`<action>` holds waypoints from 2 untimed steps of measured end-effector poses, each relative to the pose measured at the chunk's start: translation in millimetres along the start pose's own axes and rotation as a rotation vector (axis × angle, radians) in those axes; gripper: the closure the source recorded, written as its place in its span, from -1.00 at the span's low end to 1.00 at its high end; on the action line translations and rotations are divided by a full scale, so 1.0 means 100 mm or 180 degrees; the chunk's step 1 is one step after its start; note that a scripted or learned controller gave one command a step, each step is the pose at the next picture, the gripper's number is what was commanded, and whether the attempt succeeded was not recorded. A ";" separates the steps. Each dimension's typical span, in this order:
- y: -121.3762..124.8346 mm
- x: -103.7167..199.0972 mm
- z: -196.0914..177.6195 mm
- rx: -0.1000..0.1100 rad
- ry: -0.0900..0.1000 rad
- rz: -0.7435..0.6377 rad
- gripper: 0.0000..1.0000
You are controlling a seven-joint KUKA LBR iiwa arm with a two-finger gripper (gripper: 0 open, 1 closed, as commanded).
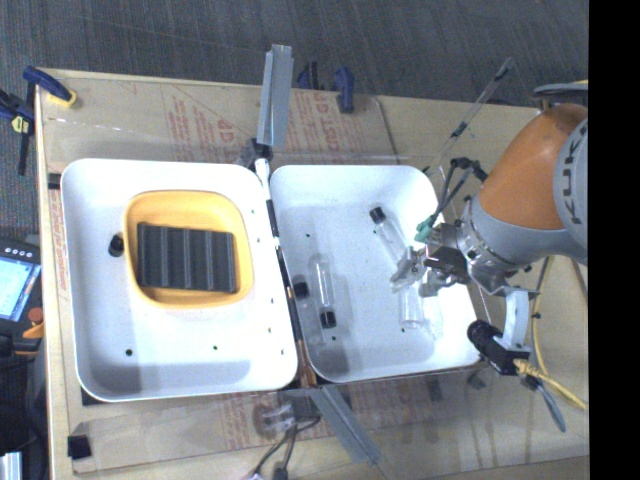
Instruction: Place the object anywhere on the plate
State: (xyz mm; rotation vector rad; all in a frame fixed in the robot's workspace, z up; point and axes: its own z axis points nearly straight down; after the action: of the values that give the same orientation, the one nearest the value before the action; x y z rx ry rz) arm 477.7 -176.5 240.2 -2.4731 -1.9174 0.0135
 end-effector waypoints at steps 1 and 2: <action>-0.16 0.56 0.23 -0.0031 -0.0004 -0.0908 1.00; 0.32 1.16 -0.43 -0.0038 -0.0011 -0.1196 1.00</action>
State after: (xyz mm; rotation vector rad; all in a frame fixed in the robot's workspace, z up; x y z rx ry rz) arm 538.6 -72.9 283.0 -2.0780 -2.3532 0.0024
